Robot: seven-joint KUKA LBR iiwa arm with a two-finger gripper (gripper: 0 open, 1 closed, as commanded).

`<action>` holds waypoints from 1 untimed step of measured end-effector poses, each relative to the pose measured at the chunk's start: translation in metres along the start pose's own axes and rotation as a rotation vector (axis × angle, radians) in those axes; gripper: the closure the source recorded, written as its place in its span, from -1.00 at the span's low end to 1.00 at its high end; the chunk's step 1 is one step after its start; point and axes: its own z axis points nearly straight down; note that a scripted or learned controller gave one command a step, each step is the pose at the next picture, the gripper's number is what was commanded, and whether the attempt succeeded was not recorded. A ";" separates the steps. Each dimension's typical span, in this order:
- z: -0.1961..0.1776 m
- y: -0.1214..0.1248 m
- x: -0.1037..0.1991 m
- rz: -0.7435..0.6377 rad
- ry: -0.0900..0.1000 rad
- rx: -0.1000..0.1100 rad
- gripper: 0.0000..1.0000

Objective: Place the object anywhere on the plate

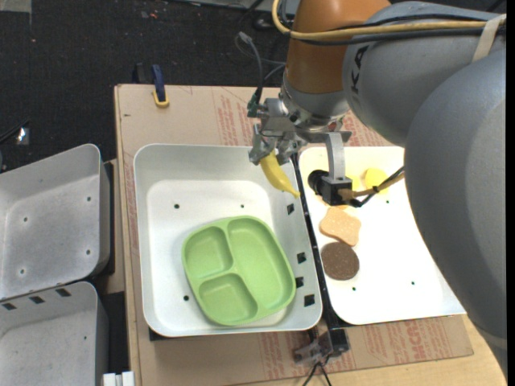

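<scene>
The tool (272,153) pinches a yellow banana (279,175) over the bin rim, at one o'clock from the green plate (238,270).

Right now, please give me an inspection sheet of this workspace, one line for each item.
Surface: two white bins side by side on a brown board.
Job's things: green plate in left bin; yellow banana hangs above that bin's far right corner.
Clutter: toast slice, brown disc and a yellow piece in right bin.
Gripper: gripper shut on banana.
Cables: yellow hose looped over arm.
Surroundings: dark floor, grey trays at left.
</scene>
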 end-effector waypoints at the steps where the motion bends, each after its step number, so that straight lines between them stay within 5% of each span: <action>1: 0.000 -0.001 -0.003 0.004 -0.002 0.002 -1.00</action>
